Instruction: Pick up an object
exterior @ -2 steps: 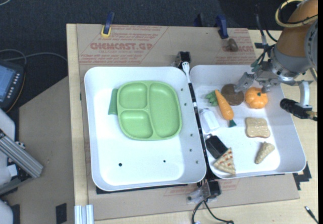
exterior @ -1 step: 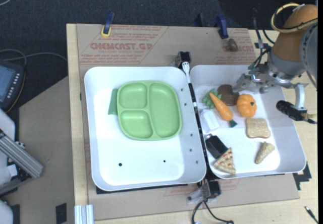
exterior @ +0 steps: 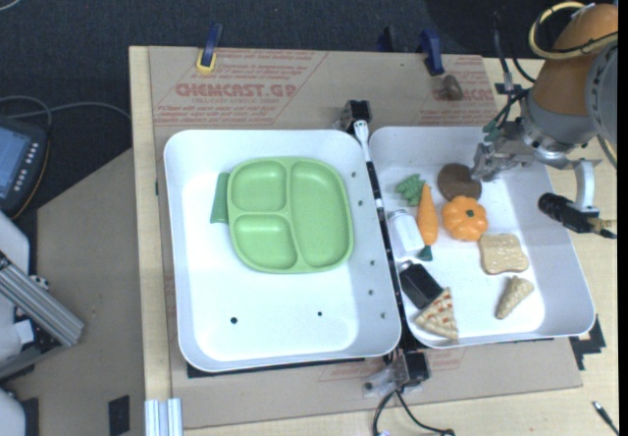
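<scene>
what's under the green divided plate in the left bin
A darker green flat piece pokes out from under the green divided plate at its left edge, on the left bin floor. How far it extends underneath is covered by the plate.

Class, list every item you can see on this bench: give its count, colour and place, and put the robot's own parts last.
Bins: two, white, side by side on the bench.
Divided plate: one, light green, in the left bin.
Carrot: one, orange with green top, right bin, near its left side.
Pumpkin: one, orange, middle of right bin.
Brown disc: one, right bin, beside the gripper.
Bread slice: one, tan, right bin.
Pizza slice: one, right bin front edge.
Cone-shaped piece: one, beige, right bin front.
Clamps: two, blue, bench's far edge.
Gripper: one, grey, over the right bin's far side.
</scene>
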Tool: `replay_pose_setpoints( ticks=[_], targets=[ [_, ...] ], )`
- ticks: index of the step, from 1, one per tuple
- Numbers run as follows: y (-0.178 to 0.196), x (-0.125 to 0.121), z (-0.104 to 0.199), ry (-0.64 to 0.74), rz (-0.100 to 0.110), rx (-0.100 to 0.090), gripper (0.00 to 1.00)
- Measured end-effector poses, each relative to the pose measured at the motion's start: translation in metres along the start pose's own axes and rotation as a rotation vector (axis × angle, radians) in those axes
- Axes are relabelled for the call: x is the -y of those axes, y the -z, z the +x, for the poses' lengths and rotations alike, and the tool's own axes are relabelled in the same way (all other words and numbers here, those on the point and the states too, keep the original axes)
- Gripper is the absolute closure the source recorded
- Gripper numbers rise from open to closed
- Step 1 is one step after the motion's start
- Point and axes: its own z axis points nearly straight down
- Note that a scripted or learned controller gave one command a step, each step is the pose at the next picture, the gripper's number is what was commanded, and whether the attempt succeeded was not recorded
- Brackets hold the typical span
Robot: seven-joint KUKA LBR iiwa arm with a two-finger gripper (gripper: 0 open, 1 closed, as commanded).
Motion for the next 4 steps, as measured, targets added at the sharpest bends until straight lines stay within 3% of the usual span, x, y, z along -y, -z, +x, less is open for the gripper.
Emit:
replay_pose_setpoints(
  ticks=[2,3,4],
  targets=[
    [0.107,-0.003,0.002,-0.001,0.005,-0.001,1.00],
    [0.126,-0.004,0.002,-0.001,0.007,-0.001,1.00],
    [0.116,0.014,0.052,0.002,0.015,-0.006,1.00]
  ],
)
